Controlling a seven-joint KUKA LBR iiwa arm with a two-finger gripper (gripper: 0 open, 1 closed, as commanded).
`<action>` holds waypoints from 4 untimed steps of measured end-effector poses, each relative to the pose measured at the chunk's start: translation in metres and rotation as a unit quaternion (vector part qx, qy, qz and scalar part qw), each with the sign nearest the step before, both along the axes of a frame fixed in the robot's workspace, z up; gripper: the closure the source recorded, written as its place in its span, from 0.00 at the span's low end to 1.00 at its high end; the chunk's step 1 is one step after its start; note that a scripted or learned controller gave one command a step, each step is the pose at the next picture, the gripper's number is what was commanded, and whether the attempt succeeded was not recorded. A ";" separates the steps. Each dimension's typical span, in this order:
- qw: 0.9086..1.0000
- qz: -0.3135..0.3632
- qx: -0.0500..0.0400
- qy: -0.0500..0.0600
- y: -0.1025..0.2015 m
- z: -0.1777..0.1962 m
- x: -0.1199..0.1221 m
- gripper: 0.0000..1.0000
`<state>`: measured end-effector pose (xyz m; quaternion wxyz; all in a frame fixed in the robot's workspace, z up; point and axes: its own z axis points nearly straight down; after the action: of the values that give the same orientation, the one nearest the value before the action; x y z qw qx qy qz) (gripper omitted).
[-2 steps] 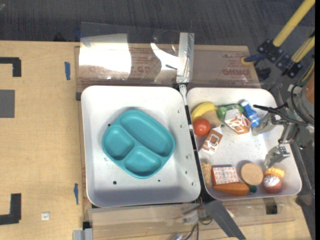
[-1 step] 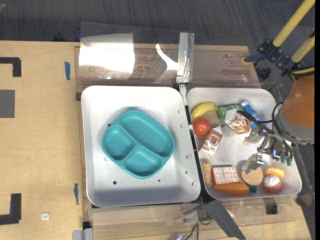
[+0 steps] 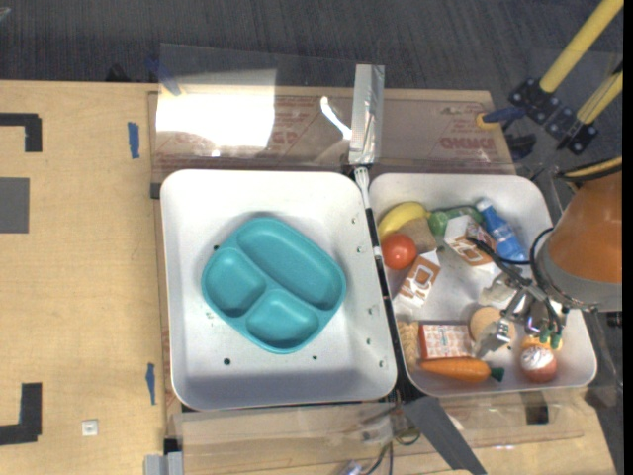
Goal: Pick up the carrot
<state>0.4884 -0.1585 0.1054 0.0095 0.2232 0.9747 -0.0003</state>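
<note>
My jaws (image 3: 516, 317) hang low over the right bin (image 3: 569, 379), amid the clutter; whether they stand open or closed I cannot tell, and nothing is seen held in them. The carrot (image 3: 456, 369) lies against the bin's near wall, below and left of my jaws, its long axis running left to right, green tip rightward.

Carrot (image 3: 456, 369) hemmed: box (image 3: 444, 340) behind, bin wall (image 3: 495, 387) in front.
</note>
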 end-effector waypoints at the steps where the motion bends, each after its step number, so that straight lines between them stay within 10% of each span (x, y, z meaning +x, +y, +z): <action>1: 0.999 0.037 -0.002 -0.001 0.041 -0.011 0.020 0.00; 2: 0.999 0.051 0.002 -0.001 0.018 -0.011 0.026 0.00; 3: 0.999 0.053 0.000 -0.003 0.018 0.000 0.027 1.00; 4: 1.000 0.016 0.001 0.004 0.030 0.073 0.018 1.00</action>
<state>0.5067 -0.1290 0.1789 0.0056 0.2079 0.9781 0.0002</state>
